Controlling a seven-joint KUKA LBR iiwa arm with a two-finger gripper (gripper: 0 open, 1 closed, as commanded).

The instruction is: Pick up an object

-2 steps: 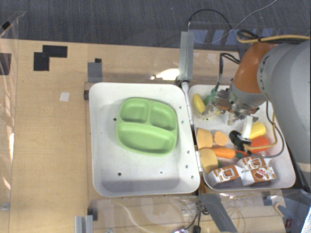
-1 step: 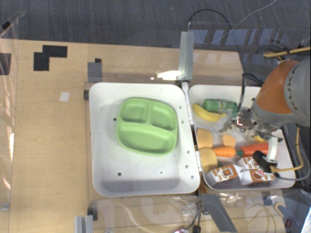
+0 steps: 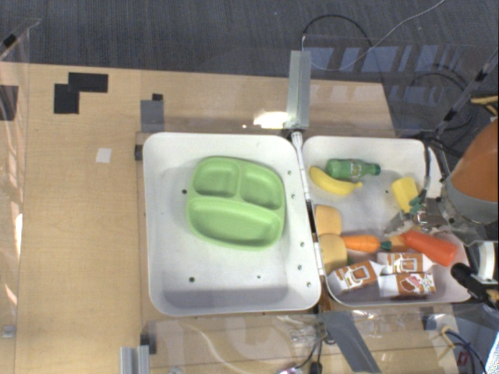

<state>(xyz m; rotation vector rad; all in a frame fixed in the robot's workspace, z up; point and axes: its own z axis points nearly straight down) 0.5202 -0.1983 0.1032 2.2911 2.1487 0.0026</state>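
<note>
While hovering low at the right bin's right edge, gripper poised beside orange plastic carrot (opening impossible to tell), presumably lining up a grasp.

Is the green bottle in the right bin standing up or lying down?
Lying down: the green bottle rests on its side on the right bin floor, just above the banana.

Camera spot: high up above the bench, fixed in place.
Looking: down at a slant, so the dark floor shows at the far side.
How near: far enough to see both white bins, the left bin and the right bin.
Arm side: the arm comes in from the right.
</note>
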